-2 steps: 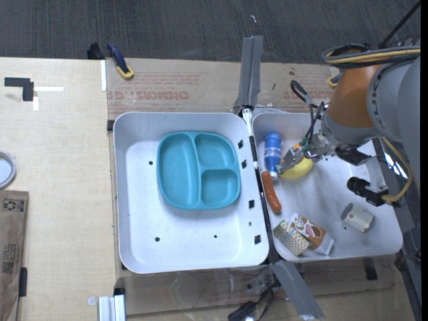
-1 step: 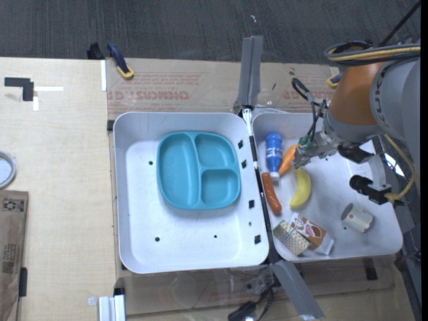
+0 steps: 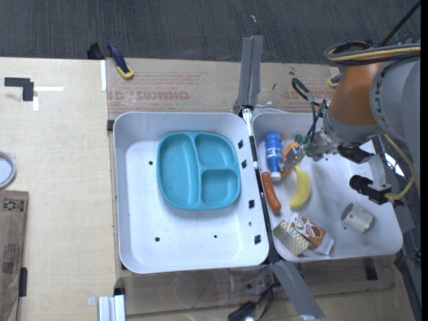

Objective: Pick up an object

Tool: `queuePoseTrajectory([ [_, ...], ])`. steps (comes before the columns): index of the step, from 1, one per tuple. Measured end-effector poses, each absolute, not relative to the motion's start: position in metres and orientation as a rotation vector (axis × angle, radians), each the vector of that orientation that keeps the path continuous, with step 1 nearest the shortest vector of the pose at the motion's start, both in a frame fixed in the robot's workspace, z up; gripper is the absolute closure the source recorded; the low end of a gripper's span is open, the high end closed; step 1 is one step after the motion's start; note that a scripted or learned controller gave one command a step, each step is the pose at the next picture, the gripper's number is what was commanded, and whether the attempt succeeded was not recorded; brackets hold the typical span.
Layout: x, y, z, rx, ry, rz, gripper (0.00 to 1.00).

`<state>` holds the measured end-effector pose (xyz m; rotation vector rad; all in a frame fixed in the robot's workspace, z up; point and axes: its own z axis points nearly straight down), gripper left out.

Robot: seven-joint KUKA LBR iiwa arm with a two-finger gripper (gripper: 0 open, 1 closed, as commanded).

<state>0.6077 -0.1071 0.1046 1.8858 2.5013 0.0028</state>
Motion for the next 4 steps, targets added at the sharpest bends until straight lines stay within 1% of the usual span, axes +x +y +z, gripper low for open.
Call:
queuePoseTrajectory([
  [1,0.6082,-0.1076,0.1141,1.882,2.502,0.002,1.0],
  [2,0.6081,-0.1076,0.114,1.882,2.502,0.002,0.0],
  [3,0.6086,-0.1082,0.1235,1.879,2.503,0.002,1.0],
  [4,0.6085,-0.1081,0.1234,1.879,2.503,0.001,0.0],
])
